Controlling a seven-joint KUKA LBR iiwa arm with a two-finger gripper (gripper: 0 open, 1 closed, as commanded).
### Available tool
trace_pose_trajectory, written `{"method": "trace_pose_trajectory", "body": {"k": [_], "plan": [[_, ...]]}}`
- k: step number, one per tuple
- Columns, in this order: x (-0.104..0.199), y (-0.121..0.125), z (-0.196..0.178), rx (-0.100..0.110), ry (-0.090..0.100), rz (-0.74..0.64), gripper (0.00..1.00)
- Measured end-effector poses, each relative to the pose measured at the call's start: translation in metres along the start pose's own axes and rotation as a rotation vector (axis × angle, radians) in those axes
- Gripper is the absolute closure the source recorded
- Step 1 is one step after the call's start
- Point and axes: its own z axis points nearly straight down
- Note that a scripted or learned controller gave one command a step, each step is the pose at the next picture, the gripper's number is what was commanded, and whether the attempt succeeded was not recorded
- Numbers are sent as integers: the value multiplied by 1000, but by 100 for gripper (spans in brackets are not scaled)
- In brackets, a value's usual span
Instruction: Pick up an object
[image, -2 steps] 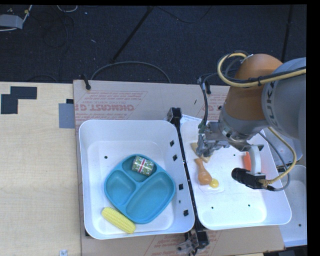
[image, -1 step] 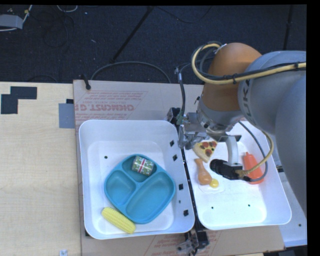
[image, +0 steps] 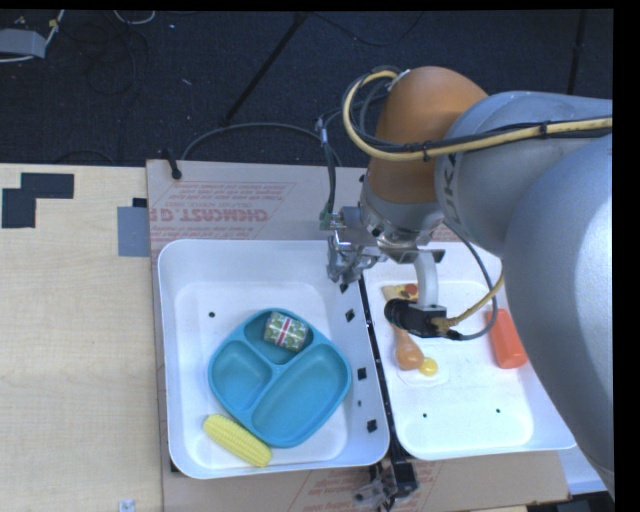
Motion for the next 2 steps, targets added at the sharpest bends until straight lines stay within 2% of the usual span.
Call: {"method": "trace_pose_trajectory", "body": {"k": [1, 2], "plan": [[40, 20, 7, 0, 0, 0, 100], [39, 19, 7, 2, -2, 0, 0]]}}
